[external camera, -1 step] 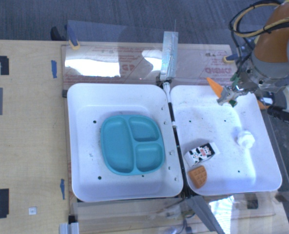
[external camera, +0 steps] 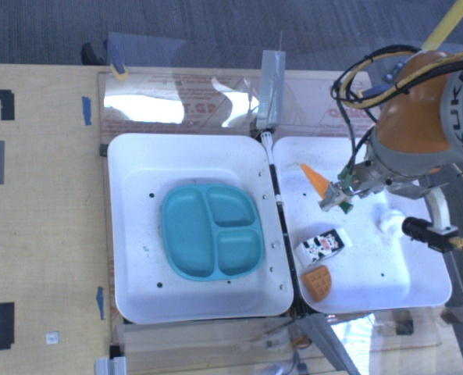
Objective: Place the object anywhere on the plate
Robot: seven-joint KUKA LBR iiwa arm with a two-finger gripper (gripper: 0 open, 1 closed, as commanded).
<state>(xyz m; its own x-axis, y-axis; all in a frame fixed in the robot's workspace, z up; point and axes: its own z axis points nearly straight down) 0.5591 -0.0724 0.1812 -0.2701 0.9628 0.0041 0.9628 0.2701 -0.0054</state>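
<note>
A teal plate (external camera: 211, 230) with three compartments lies in the left bin (external camera: 129, 170). In the right bin (external camera: 418, 283) lie an orange carrot-shaped piece (external camera: 315, 180), a small black-and-white cow-patterned carton (external camera: 322, 246), an orange-brown cracker-like piece (external camera: 318, 283) and a small white object (external camera: 389, 224). My gripper (external camera: 336, 200) hangs over the right bin, just right of and below the carrot piece, above the carton. Nothing shows between its fingers.
A grey upright post (external camera: 270, 92) stands at the back between the bins. The divider (external camera: 282, 233) where the bin rims meet runs between plate and objects. Clear plastic sheeting (external camera: 176, 104) lies behind the left bin. The arm's orange band (external camera: 414, 108) looms over the right bin's back.
</note>
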